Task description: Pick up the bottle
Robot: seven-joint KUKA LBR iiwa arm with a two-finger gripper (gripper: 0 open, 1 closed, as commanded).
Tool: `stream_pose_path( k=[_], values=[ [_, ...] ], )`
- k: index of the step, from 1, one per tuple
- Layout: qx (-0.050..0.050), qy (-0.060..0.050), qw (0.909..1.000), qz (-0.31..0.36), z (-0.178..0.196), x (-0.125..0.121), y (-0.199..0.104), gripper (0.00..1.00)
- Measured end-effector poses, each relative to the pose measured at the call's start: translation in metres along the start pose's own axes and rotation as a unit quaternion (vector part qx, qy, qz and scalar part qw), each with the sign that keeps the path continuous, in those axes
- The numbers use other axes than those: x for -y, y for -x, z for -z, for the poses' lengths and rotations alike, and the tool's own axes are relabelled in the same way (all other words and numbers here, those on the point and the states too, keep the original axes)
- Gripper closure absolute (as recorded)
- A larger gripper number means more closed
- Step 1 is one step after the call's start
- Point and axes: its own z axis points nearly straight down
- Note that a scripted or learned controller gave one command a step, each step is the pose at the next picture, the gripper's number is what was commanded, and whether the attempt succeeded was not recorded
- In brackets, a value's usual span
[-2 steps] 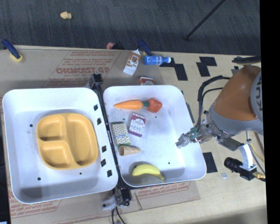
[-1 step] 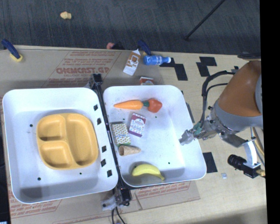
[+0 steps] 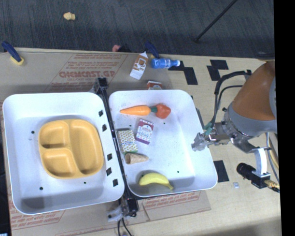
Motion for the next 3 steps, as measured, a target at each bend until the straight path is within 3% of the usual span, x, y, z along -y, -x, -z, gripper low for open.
stream_pose_path(
  k=[1, 2, 3],
  values=[
    [-0.002, -0.003, 0.9867, -0.162, -0.04, 0.0, -0.033, 1.0],
    [-0.001, -0.002, 0.9841, -0.178, -0.038, 0.0, -0.036, 1.0],
    [-0.001, -0.001, 0.9881, -0.154, -0.027, 0.0, -0.04, 1.0]
  ],
)
